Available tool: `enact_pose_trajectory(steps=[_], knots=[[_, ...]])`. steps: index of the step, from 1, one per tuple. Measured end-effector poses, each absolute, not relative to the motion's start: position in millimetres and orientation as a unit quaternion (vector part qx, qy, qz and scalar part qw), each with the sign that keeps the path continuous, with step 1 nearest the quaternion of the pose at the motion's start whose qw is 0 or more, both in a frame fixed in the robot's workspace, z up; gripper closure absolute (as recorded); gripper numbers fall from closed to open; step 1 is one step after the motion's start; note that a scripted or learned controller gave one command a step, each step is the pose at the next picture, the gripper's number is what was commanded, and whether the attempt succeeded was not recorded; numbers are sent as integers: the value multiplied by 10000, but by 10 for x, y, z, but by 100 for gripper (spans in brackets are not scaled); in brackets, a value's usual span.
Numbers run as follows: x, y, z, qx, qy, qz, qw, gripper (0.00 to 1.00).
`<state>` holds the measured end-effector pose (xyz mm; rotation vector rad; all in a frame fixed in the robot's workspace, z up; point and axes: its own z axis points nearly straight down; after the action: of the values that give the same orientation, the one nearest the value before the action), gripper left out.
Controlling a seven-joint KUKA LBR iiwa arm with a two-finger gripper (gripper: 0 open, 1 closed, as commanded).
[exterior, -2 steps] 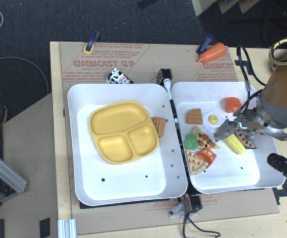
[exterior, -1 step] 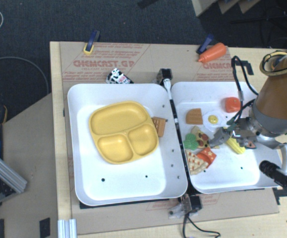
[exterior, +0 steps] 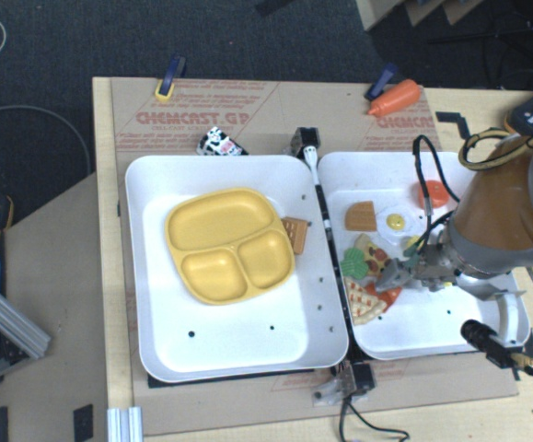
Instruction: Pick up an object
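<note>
1. The gripper (exterior: 397,273), right of centre in the frame, is low among toy food in the right bin (exterior: 404,343); whether its fingers are apart or together cannot be told.
2. The waffle piece (exterior: 365,304) lies just below-left of it, likely light, stiff plastic; take it by the edges.
3. Farther up lies the toast (exterior: 361,216).

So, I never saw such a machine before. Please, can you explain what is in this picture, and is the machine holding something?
One camera looks down at a slant on a bench with two white bins. The grey and orange shape on the right is the robot arm. Its tool is low in the right bin, among small toy foods: a green piece, a waffle, a brown slice and a fried egg. I cannot tell if the tool holds anything. The left bin holds a yellow tray with three sections, and a small brown piece beside it.
</note>
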<state>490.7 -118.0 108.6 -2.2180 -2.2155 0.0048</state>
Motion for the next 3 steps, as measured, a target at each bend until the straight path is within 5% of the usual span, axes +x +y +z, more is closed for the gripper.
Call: enact_pose_trajectory(steps=[1,2,3], knots=[[4906,-1176,835,-7076,-7066,4,13,0],[4915,-1173,956,-7077,-7065,-11,-5,100],[4983,-1164,1578,-7066,-7076,-18,-35,100]])
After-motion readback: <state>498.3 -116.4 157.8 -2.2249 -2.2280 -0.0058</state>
